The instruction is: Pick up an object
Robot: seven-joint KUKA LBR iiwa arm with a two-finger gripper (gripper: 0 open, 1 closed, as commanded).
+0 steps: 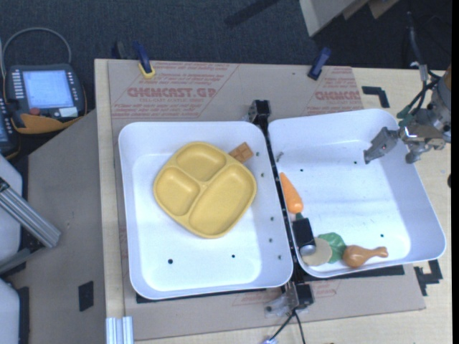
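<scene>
Two white bins sit side by side on a table. The left bin [143,264] holds a yellow divided plate [205,189] with a small brown block [241,152] at its far right edge. In the right bin [401,206], an orange carrot [290,192] lies along the left wall, its long axis running near to far, narrow tip pointing far. A black object [303,231], green item [333,244] and brown drumstick toy [364,254] cluster at the near edge. The claw [398,145] hovers at the far right, spread wide, holding nothing.

This is a robotics lab. A teach pendant [44,95] with a lit screen lies beside the table [215,84], whose cardboard cover is held by blue clamps [145,59]. Two white bins [143,213] sit fixed on it, over dark carpet [179,20].
</scene>
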